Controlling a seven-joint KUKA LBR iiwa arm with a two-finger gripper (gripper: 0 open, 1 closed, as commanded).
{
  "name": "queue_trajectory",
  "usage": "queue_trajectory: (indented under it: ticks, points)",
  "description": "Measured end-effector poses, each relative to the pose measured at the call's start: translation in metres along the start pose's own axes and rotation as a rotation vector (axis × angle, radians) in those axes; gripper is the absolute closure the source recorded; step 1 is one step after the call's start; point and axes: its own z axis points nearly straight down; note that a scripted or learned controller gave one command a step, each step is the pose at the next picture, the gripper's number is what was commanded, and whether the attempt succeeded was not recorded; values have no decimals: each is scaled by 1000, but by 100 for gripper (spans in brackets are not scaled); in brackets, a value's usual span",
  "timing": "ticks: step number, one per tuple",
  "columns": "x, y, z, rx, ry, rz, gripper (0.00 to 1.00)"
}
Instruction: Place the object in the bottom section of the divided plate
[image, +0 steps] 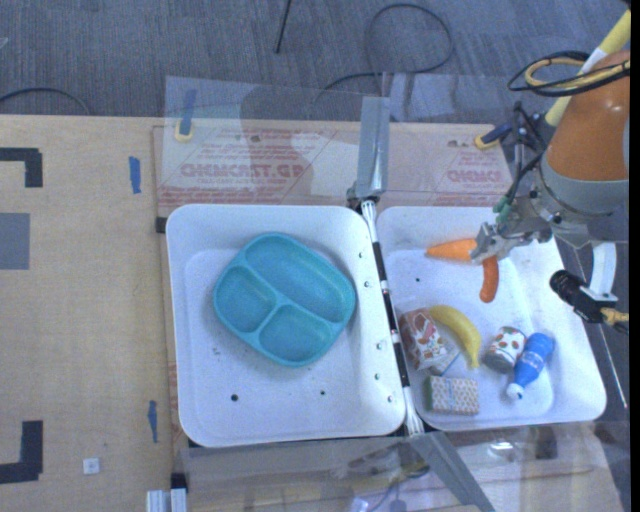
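Your hand (492, 245) sits at about 12 o'clock in the right bin (590, 395), low over two orange pieces. Can't tell from this angle whether it's spread or pinched, and nothing is visibly held.

Target isn't named, so my guess is one of the two things under the hand:
- carrot (451, 250), lying flat, pointing toward 9 o'clock, thick end right at the hand.
- a smaller orange-red piece (488, 282) just past it toward 6 o'clock, lying roughly 12-to-6. Can't say what it is.

Handling, judged from looks: toy food, so light, stiff, smooth plastic. Not fragile, but slippery and tapered, so it may squirt out of a pinch. Take the carrot across its thick end, not the tip. The two pieces are close, so watch you don't nudge the second one.

Destination: blue divided plate (285, 297) in the left bin (200, 420), one large section and two small. Drop goes in the section toward 6 o'clock. You must cross the divider (372, 250) between the bins.

Rest of the right bin, toward 6 o'clock: banana (456, 330), printed packet (426, 340), small box (453, 395), can (504, 347), blue bottle (530, 362). All well apart from the hand.
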Motion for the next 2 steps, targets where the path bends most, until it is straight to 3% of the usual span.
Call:
queue_trajectory:
  ticks: [1, 2]
  points:
    - [103, 54, 26, -1, -1, -132, 100]
    - [99, 85, -102, -2, -2, -240, 100]
